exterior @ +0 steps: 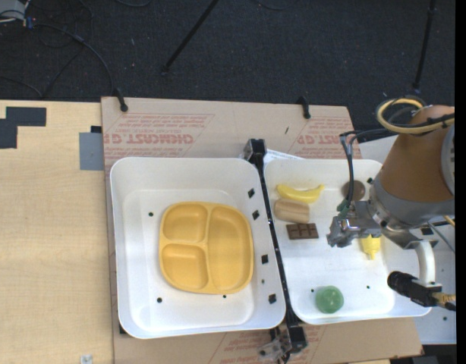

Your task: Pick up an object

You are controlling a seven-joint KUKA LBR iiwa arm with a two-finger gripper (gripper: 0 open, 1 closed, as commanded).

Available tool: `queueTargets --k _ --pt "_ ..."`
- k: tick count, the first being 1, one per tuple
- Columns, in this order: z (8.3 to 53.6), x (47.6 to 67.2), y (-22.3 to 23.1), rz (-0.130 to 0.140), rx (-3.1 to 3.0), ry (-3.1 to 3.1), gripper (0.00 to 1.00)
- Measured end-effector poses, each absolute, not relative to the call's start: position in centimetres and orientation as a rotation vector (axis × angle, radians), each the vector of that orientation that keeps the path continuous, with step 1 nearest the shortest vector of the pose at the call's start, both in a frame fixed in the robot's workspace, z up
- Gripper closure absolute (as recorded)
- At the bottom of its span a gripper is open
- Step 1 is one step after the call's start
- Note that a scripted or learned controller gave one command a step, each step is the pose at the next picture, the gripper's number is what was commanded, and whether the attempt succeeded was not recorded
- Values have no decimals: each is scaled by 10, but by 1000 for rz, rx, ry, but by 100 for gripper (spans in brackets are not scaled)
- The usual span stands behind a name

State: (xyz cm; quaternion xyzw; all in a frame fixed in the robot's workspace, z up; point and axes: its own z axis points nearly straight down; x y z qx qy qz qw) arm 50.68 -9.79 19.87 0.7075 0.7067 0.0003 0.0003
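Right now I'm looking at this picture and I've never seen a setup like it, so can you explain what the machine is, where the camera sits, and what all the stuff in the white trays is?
This is one photo from a fixed camera above a bench, looking down at a slant. The grey and orange shape on the right is a robot arm; the metal part at its end is its tool, which grasps things. It hangs over the right bin, and I cannot tell whether it grips anything.

Two shallow white bins sit side by side on cardboard. The left bin holds a yellow divided plate. The right bin holds toy food: a yellow banana, a tan piece just below it, a brown chocolate bar, a green ball near the front, and a small yellow item beside the tool.

Its job is to pick one object up.
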Motion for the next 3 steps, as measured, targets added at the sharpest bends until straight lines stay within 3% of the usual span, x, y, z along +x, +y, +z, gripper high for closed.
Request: queueTargets --k 1,3 --pt "241 510 -100 2 2220 2221 100" --pt "231 505 8 -2 2218 2232 100"
